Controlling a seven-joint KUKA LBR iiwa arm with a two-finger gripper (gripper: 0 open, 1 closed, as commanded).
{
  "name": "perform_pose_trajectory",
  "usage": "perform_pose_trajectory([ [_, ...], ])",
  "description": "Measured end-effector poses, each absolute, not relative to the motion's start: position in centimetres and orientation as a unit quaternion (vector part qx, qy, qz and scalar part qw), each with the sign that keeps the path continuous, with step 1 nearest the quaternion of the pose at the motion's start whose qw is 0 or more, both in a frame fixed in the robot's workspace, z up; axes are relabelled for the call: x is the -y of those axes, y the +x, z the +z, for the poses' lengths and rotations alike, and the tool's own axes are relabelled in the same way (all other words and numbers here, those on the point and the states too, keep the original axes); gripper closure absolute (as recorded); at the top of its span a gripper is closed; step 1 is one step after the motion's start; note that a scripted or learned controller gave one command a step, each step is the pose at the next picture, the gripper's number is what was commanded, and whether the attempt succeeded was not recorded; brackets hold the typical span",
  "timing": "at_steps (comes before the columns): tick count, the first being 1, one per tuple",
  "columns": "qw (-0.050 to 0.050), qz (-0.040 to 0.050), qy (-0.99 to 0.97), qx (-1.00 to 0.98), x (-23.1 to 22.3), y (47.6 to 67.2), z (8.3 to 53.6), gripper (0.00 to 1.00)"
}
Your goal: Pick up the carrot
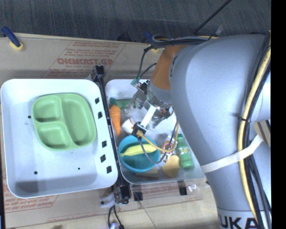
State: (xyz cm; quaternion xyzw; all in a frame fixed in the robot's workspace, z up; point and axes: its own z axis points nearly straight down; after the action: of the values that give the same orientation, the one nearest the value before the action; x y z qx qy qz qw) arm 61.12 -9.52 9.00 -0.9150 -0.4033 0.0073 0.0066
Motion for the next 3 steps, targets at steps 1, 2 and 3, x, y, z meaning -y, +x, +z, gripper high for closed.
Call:
perform_pose_trajectory([
  [1,0.007,0.0089,-0.948,0.317,10.0,58.9,9.0,0.0],
  [2,0.011,0.0119,-0.947,0.321,9.9,58.8,9.9,1.0],
  [3,0.004,0.0002,-0.963,0.27,3.3,57.7,19.5,1.0],
])
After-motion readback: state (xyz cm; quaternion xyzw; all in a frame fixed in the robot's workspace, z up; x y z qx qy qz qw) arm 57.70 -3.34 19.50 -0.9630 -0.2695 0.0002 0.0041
